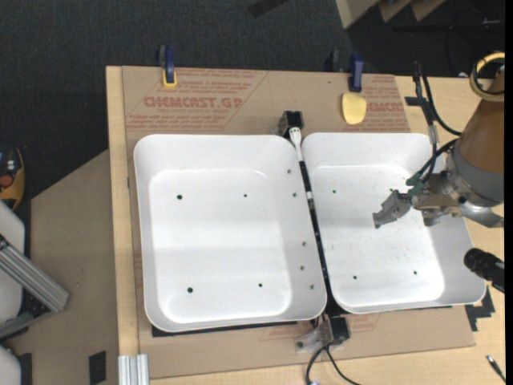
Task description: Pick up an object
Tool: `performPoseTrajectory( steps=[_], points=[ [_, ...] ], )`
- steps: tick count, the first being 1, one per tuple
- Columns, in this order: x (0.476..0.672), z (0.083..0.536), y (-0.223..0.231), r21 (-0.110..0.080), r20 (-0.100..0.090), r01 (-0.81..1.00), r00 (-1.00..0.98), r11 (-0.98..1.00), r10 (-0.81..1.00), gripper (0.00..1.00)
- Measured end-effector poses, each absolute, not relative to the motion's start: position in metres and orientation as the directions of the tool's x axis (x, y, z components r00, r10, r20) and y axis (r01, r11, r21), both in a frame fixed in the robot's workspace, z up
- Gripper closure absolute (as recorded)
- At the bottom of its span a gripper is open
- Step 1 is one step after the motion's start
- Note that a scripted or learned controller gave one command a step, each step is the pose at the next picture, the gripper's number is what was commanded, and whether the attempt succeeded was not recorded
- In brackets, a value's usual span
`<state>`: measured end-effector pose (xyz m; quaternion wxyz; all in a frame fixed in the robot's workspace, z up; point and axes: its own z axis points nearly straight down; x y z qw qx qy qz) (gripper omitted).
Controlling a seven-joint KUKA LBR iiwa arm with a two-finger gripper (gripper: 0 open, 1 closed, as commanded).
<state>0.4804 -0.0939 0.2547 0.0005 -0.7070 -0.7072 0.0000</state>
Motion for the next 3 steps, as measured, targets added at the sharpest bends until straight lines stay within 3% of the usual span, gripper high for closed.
performPoseTrajectory(
  steps=[1, 2, 3],
  points=[
    [0.481, 0.456, -0.091, 0.023, -0.004, 1.0, -0.002, 0.002, 1.0, 0.0],
    [0.48, 0.456, -0.09, 0.006, -0.002, 1.0, -0.001, 0.001, 1.0, 1.0],
    [0.529, 0.293, -0.082, -0.011, 0.001, 1.0, -0.001, 0.001, 1.0, 1.0]
  ],
)
